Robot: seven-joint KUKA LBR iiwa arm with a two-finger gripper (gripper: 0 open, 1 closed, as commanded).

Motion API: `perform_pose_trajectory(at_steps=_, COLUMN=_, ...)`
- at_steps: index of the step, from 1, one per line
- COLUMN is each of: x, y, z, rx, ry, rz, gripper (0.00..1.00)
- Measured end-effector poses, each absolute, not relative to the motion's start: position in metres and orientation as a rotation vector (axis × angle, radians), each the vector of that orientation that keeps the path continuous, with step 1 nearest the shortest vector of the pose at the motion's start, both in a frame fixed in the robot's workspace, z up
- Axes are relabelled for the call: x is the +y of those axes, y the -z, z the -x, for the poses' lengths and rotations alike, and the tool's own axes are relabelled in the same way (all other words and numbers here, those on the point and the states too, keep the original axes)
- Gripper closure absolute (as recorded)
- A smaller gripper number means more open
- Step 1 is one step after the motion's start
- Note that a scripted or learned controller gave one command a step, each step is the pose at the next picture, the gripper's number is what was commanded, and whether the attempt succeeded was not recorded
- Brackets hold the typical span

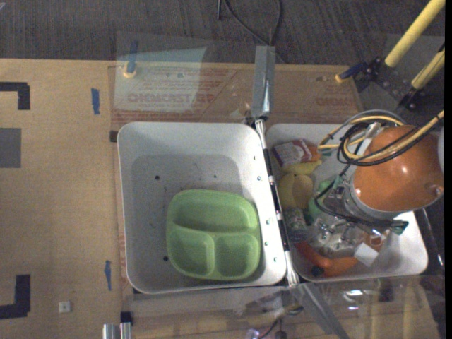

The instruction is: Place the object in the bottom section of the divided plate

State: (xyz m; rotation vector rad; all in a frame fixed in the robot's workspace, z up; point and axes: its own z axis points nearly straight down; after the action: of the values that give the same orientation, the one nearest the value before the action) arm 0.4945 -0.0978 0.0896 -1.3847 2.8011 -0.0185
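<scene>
A green divided plate lies in the left white bin, toward its near right corner. It has one long section at the far side and two smaller sections at the near side. My gripper is down in the right bin, over a heap of small objects. The orange wrist band and cables hide most of it. Under and beside the gripper lie an orange carrot-like piece, a yellow soft toy and a red packet.
A metal divider runs between the two bins. A green object sits beside the wrist. Yellow-handled tools stand at the far right. The wooden bench spreads to the left, with blue tape marks.
</scene>
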Motion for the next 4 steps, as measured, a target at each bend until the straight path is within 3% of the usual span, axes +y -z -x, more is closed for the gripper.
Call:
perform_pose_trajectory(at_steps=1, x=-0.012, y=-0.182, z=-0.500, rx=2.575, ry=-0.007, rz=1.792, gripper=1.00)
perform_pose_trajectory(at_steps=2, x=-0.081, y=-0.189, z=-0.481, rx=2.243, ry=-0.007, rz=2.193, gripper=1.00)
perform_pose_trajectory(at_steps=4, x=-0.080, y=-0.203, z=-0.485, rx=2.256, ry=-0.025, rz=2.170, gripper=1.00)
